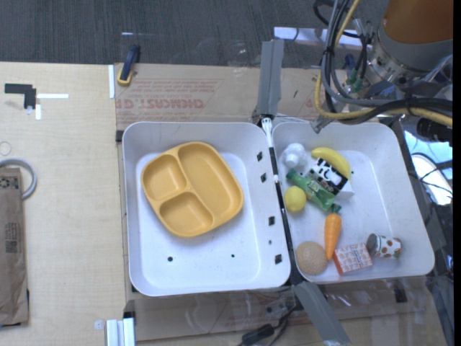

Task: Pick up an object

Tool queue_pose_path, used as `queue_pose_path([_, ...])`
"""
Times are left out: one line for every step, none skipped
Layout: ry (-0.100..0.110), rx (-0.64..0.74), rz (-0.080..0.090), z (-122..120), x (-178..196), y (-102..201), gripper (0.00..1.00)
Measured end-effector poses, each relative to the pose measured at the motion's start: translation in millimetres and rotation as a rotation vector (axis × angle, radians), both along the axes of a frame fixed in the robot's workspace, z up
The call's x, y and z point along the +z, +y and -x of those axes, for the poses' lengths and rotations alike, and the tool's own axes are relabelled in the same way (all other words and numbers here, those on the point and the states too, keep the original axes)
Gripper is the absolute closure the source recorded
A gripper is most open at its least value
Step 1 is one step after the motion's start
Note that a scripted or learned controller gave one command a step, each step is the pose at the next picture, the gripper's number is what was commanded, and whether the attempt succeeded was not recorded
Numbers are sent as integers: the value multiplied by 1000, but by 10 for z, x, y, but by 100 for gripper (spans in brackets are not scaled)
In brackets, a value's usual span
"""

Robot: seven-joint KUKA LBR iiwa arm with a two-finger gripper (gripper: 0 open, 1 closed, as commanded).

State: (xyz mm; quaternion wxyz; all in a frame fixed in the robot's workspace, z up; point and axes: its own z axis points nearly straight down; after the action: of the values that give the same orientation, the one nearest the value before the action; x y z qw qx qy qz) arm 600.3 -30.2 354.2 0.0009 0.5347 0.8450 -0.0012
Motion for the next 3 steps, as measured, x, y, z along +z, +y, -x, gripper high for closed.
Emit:
queue_pose_path([1, 183, -1, 202, -1085, -661, 0])
queue_pose_path([1, 349, -3, 901, -2513, -902, 0])
queue_pose_path([-2, 346, -2, 891, -2418, -906, 100])
